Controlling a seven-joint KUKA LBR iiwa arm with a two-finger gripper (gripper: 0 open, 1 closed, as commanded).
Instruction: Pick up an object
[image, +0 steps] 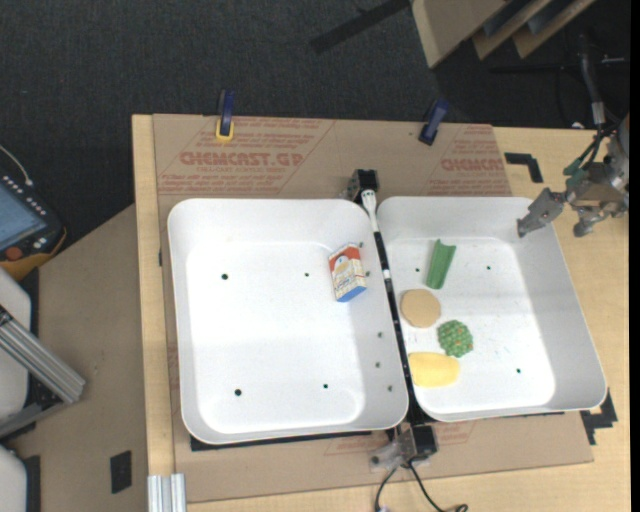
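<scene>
Cardboard-topped bench (300, 150) carries two white bins; dark carpet behind. Landmark: right bin (560, 300). Gripper (560, 207) sits at its far right corner, above the rim, fingers spread wide, nothing between them. Candidates cluster along the bin's left wall: green block (440, 263) farthest back, tan disc (421, 307) nearer, green ball (455, 338), yellow piece (434, 370) nearest the front. Small carton (347, 272) lies just left of that wall, in the left bin (230, 330). Judgement: green block stands most apart; descend centred, jaws across its narrow width.
</scene>
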